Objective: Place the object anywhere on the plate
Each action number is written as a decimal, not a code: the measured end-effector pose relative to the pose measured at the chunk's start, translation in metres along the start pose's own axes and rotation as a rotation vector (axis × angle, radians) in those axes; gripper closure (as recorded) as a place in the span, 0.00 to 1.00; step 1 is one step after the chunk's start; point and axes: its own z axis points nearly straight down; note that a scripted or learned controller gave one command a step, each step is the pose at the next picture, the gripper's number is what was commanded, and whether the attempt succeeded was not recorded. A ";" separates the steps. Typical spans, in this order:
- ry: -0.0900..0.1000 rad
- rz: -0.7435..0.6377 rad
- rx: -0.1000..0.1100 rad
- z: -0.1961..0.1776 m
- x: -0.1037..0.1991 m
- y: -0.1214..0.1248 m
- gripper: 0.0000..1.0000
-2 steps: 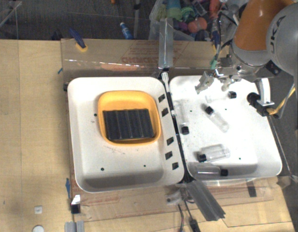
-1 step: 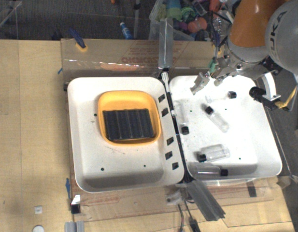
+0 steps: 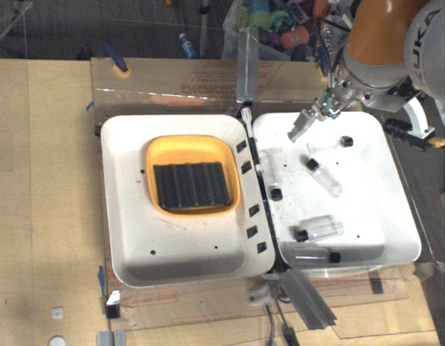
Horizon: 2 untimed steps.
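You can read only one marking here — the letters "UKA", the tail end of the maker's name, in dark print on the grey arm casing at the upper right, just beside the orange band. The first letter is cut off from your view. Faint reddish print runs across the clear sheet behind the bins — too blurred for you to make out.

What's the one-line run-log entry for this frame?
gripper: above right bin's back-left area, nothing seen held | clear vials: in right bin | orange plate: left bin, holds dark ridged block
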 end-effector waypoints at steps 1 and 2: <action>-0.001 -0.224 -0.001 -0.005 0.001 0.001 0.00; 0.003 -0.347 0.002 -0.008 0.015 0.004 0.00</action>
